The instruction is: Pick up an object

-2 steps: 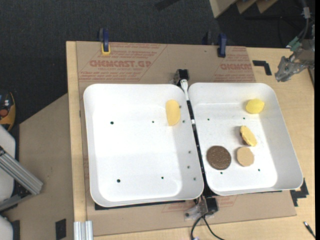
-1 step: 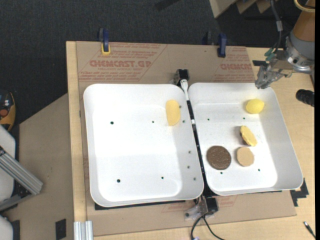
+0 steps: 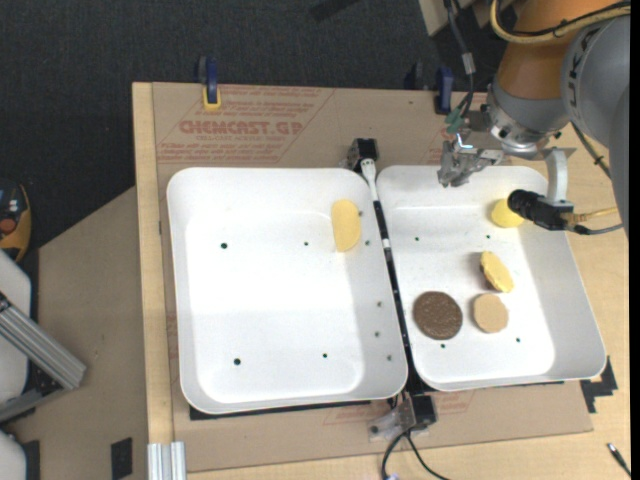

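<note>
In the right bin point(image 3: 545, 293) the nearest thing is a brown disc point(image 3: 438, 315), flat on the floor at about 7 o'clock. A tan disc point(image 3: 490, 313) lies just beside it, toward its 3 o'clock, seemingly with a thin gap between them. Just beyond the tan disc, at its 12 o'clock, is a yellow slice point(image 3: 497, 271), set at a slant. Farther back, at about 1 o'clock in the bin, sits a yellow lump point(image 3: 503, 213), partly hidden by the robot's own hardware. In the left bin point(image 3: 260, 288) a yellow oval point(image 3: 345, 225) lies at 2 o'clock, close to the wall between the bins.

Farthest is the gripper point(image 3: 457, 171), poised at the right bin's far rim at about 11 o'clock. Nothing shows in its grasp. Whether it is set wide or narrow I cannot tell from this angle.

Any of these objects would serve the task, and the lump is closest, at about 4 o'clock from the gripper. The main risk is position: no object lies beneath the tool, so closing here would likely catch air or knock the rim. The discs are low and flat — a descent slightly off centre could skate over them. Because they lie so close, reaching for one may push the other. The lump could be missed because part of it is hidden.
</note>
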Available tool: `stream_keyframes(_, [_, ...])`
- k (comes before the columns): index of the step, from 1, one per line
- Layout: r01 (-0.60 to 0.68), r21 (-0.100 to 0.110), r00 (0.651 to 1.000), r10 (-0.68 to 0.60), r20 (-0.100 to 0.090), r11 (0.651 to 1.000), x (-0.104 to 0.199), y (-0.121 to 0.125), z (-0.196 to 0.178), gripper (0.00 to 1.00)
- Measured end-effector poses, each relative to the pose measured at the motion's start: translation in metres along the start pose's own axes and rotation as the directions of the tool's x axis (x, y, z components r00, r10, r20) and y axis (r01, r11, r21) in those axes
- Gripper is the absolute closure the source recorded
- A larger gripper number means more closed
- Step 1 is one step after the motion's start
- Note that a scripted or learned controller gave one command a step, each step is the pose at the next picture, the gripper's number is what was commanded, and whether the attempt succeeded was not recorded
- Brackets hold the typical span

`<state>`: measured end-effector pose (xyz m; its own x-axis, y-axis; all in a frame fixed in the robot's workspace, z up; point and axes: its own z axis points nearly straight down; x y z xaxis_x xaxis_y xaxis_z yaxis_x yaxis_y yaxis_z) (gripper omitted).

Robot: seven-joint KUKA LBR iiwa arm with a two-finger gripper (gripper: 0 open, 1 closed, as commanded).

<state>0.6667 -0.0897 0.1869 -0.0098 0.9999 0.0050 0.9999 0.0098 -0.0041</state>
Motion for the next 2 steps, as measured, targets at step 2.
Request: stream_keyframes(2, [-0.009,-0.024,1.0,0.009,0.008,1.0,0.023,0.0,-0.146,1.0])
